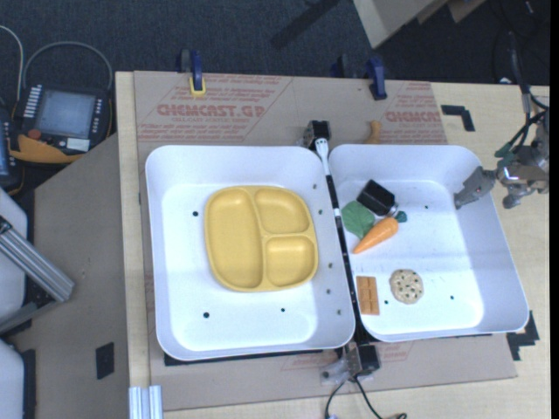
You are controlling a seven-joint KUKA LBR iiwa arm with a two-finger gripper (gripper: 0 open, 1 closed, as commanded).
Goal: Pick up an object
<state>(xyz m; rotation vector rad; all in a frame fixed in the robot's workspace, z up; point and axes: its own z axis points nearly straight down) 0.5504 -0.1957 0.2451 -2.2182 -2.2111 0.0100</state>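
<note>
- Pincer (489,188) hangs over the right bin's (454,321) far right rim; I can't tell its state from here.
- Carrot (377,234) lies well to its left in that bin, touching a green piece (355,217), with a black block (377,197) just beyond.
- Cookie (406,285) and an orange wafer (368,294) sit nearer, lower left of the pincer.
- Left bin (175,312), farthest away, holds a yellow divided plate (260,236).

I see the bench (262,99) topped with printed brown cardboard — two shallow white bins side by side on it, the left bin (166,234) touching the right bin (489,234) along their inner rims.
</note>
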